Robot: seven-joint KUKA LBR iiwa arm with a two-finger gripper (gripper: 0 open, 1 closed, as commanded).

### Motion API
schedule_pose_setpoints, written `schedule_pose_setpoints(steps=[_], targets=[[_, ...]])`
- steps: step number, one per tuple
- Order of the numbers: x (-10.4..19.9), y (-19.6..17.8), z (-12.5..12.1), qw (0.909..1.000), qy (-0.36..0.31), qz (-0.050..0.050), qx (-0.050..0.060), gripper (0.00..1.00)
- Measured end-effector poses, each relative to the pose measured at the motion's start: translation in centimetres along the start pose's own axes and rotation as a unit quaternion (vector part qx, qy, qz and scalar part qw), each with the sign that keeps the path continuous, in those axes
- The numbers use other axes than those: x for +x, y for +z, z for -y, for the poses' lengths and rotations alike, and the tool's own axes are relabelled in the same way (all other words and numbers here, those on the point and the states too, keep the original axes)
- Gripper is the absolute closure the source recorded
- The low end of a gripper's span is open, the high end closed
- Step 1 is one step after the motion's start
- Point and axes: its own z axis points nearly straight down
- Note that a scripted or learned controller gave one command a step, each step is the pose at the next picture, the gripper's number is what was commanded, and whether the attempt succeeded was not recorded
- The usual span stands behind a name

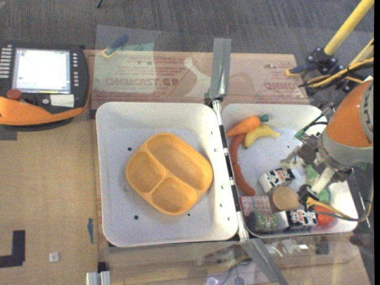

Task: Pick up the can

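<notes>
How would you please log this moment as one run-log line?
gripper: over right bin | can: lying beside gripper, not visibly held | left bin: yellow divided plate

Left white bin [113, 159]: orange three-compartment plastic plate [169, 172]. Right white bin [291, 138]: orange carrot [244, 125] beside yellow banana [260, 135], long red sausage-shaped piece [236, 164], dark cylindrical can [266, 221], probably on its side, at front wall. Arm's tool [306, 180] hangs over its right half.

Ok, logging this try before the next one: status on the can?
Hand over right bin. Can on bin floor, close beside it. Small cartons and dark container crowd the can.
</notes>
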Motion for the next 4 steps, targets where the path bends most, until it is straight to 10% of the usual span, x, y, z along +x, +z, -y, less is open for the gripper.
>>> schedule_pose_setpoints(steps=[1, 2, 3, 4], targets=[[4.9, 2.3, 4.1, 0.9987, -0.050, 0.006, 0.005, 0.00], [4.8, 1.3, 4.0, 0.9988, -0.048, 0.006, 0.004, 1.00], [2.4, -2.7, -1.2, 0.9996, 0.026, 0.010, 0.008, 1.00], [2.5, -2.7, -1.2, 0.9996, 0.026, 0.010, 0.008, 0.00]])
